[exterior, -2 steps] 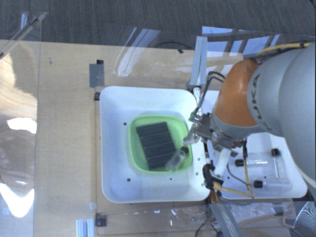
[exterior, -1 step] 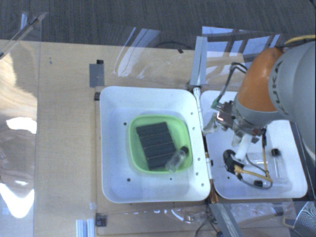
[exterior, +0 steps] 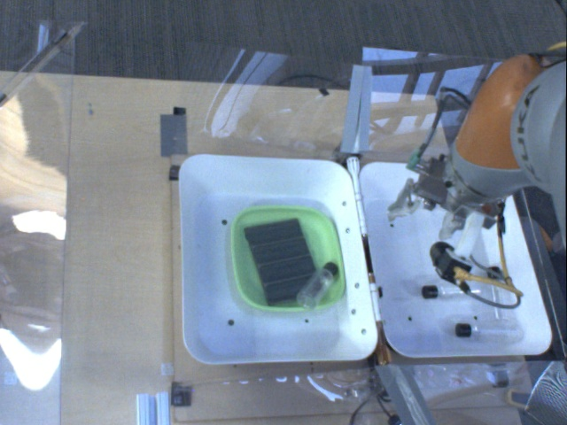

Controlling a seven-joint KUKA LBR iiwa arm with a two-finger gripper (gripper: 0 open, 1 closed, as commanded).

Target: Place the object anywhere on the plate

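The gripper [exterior: 440, 204] hangs over the right bin [exterior: 523, 339], nothing visibly in it; can't tell if it's open or closed. The grey ridged block [exterior: 279, 259] and clear vial [exterior: 319, 283] both lie on the green plate [exterior: 241, 237] in the left bin [exterior: 204, 326], with the vial at the plate's near-right rim, so the placing looks done. Two small black bits [exterior: 429, 291] sit near the right bin's front edge, not in the way.

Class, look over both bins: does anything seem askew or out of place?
The clear vial lies on its side, slanted in the green plate's lower right corner beside the dark ribbed block. Nothing looks spilled or broken.
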